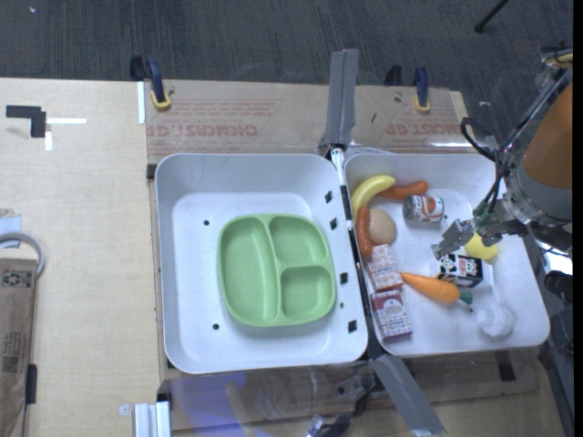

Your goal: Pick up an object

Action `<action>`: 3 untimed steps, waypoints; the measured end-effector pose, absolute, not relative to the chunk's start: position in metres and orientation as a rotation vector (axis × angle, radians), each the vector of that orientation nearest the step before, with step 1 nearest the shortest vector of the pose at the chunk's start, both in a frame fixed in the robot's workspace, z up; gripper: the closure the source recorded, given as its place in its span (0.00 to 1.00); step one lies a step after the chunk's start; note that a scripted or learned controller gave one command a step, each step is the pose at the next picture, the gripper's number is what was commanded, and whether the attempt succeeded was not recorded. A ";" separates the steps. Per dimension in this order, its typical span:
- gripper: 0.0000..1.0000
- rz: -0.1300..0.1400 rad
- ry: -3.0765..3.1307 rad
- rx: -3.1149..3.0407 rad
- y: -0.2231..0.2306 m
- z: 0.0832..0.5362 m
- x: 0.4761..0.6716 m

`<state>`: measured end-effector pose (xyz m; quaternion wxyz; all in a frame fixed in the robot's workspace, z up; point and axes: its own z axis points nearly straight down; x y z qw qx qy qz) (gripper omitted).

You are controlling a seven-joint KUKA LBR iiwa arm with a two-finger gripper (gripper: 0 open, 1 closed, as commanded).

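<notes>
Two white bins sit side by side on a wooden bench, with the left bin (pixel 182 244) at the frame's centre holding only a green divided tray (pixel 276 269) that leaves a wide bare margin along every wall. The right bin (pixel 524 308) is crowded down its left side and middle and opens up toward its lower right corner, where only a small pale lump (pixel 496 320) lies.

The arm (pixel 554 153) enters from the right edge, and its gripper (pixel 458 238) hangs over the middle right of that bin, just above a small black-and-white carton (pixel 463 269) and a yellow lemon-like piece (pixel 483 247). At this size the claw is a blur of metal, and whether its fingers are spread or pinched cannot be told.

A carrot (pixel 431 286) lies just left of the carton, its long axis running nearly level across the frame, its narrow tip pointing left and its green-stemmed end toward the lower right. A banana (pixel 371 189) curves along the upper left of the bin beside an orange-red sausage-shaped piece (pixel 408 188), with a can (pixel 424 208) on its side just below it. A brown round piece (pixel 380 227) and two red-and-white packets (pixel 386 291) hug the left wall, running top to bottom, leaving little room there.
</notes>
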<state>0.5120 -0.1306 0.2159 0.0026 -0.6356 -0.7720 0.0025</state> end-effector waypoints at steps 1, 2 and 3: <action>0.00 0.007 -2.296 -2.133 -0.147 0.113 0.485; 0.00 0.003 -2.496 -1.899 -0.125 0.088 0.478; 0.00 0.005 -2.525 -1.861 -0.115 0.107 0.499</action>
